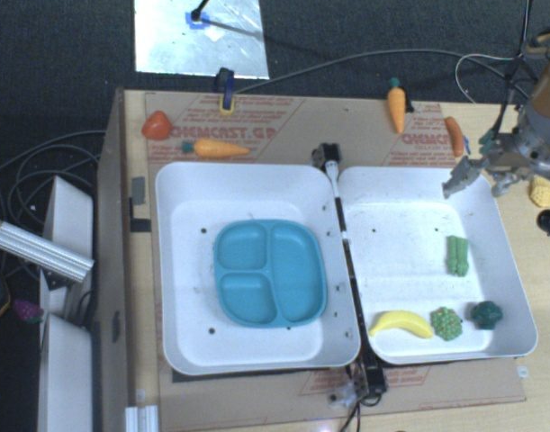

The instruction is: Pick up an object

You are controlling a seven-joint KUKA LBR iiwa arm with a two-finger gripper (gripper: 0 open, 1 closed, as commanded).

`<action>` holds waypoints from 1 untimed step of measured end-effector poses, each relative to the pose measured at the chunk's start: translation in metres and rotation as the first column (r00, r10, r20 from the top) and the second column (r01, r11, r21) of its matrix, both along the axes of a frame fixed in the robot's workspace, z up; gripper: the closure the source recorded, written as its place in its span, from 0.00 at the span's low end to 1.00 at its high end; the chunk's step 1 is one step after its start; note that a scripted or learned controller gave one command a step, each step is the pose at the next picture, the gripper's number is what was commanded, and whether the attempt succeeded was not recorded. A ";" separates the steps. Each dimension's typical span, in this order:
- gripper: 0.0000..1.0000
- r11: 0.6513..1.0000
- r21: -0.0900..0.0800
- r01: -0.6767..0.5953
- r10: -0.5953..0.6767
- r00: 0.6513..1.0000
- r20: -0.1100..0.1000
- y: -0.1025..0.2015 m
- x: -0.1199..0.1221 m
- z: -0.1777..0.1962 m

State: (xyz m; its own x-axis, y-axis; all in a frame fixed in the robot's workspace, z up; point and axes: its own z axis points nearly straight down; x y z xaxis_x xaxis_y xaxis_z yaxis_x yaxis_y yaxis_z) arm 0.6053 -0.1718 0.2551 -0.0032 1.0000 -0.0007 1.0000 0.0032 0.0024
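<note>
The right bin (392,214) holds a green bean-like piece (457,255), a yellow banana (401,324), a light green round cluster (446,323) and a dark green broccoli (486,312), all near its right and front sides. My gripper (480,176) hangs over the bin's far right corner, well behind the green piece. Its fingers (457,181) are spread apart with nothing between them. The left bin (193,205) carries a blue divided plate (269,272).
On the cardboard behind the bins lie a tomato (156,125), an orange carrot (217,148), an upright carrot (397,107) and an orange sausage-like piece (455,136). A yellow corn piece (545,190) sits on the bench at right. Cables run across the back.
</note>
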 end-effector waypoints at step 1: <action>0.00 1.000 -0.001 0.002 -0.002 1.000 -0.002 -0.035 -0.025 -0.051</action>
State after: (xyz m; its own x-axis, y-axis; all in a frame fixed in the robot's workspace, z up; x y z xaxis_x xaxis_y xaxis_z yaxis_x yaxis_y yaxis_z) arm 0.5803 -0.2072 0.2043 -0.0011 1.0000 -0.0016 1.0000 0.0011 0.0003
